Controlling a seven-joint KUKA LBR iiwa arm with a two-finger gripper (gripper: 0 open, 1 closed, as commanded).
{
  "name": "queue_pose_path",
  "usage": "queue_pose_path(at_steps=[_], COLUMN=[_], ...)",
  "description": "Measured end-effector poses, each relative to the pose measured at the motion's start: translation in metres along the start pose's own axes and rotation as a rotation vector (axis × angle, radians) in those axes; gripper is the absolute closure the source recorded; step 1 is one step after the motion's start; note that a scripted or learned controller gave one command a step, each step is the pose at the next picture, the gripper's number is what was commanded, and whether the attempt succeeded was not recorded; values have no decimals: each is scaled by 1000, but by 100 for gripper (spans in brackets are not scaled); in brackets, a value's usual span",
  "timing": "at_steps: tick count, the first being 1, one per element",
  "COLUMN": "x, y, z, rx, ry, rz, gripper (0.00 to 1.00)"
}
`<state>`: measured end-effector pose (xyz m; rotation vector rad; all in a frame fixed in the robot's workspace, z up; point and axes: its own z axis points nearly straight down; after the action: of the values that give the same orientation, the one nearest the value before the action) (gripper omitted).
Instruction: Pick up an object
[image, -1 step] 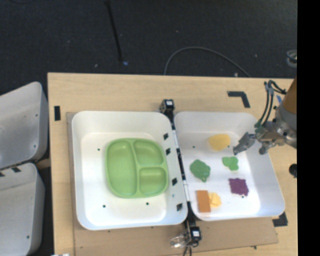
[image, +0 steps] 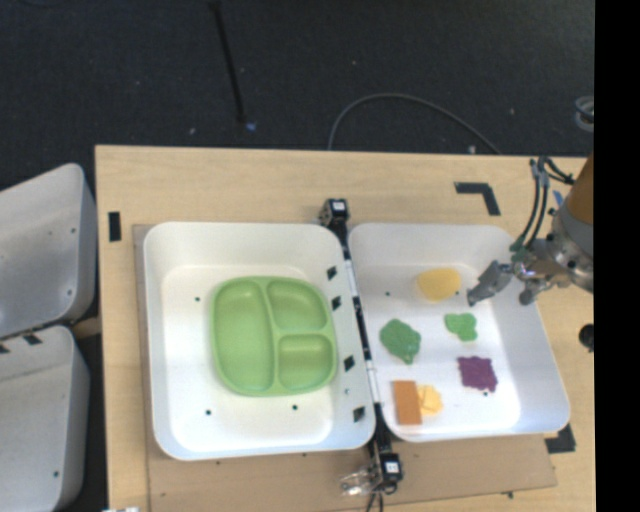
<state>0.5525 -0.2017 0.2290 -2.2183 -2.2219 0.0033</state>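
Fingers (image: 487, 284) are seen apart, unladen, beside the yellow piece (image: 439, 283) (judged light, soft); its edges should be pinched.

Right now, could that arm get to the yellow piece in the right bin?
Probably yes. The gripper hangs just right of the yellow piece, which lies alone on the right bin floor, with nothing lying between them and the other pieces farther down.

This looked like a robotics lab. A plywood table (image: 240, 185) carried two shallow white bins (image: 170, 420) clipped side by side, with black tape markers (image: 478, 195) on the wood, a loose cable (image: 400, 100) trailing over dark carpet (image: 150, 70), and a robot arm (image: 575, 215) reaching in.
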Motion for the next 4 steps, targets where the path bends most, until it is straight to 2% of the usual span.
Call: queue_pose_path(at_steps=[1,2,3,4], x=[-2,4,3,2], y=[8,2,1,2], z=[61,110,132,122], rx=[5,4,2,2], ry=[1,1,1,1], rz=[1,3,6,9], gripper=[0,0,0,100])
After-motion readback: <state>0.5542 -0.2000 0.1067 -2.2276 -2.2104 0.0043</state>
